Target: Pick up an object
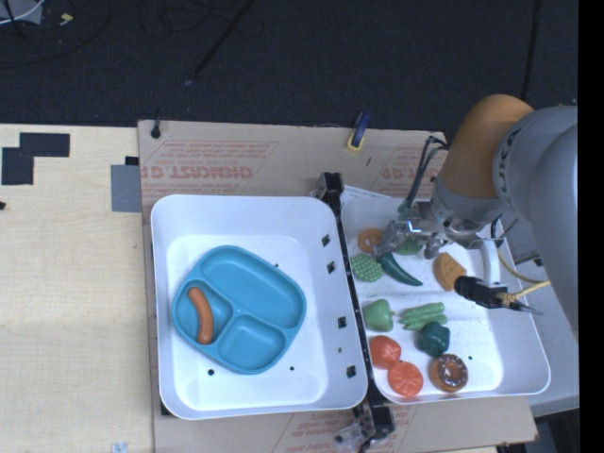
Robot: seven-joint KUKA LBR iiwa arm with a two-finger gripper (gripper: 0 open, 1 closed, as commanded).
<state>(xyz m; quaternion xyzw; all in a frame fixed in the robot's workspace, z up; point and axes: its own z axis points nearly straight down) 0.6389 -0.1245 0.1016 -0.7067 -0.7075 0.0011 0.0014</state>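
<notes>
My gripper hangs low over the upper left part of the right bin. It sits right above a dark green chilli and close to a small orange piece and a ridged green round. Part of a pale green item shows just under the gripper. Nothing can be made out in its grasp. Further toy foods lie in this bin: an orange bread piece, a green pepper, a light green pod, a dark teal piece, a red tomato and a brown doughnut.
The left bin holds a blue divided plate with an orange sausage in its left compartment. A black divider separates the bins. The grey arm and its cables cover the right bin's upper right.
</notes>
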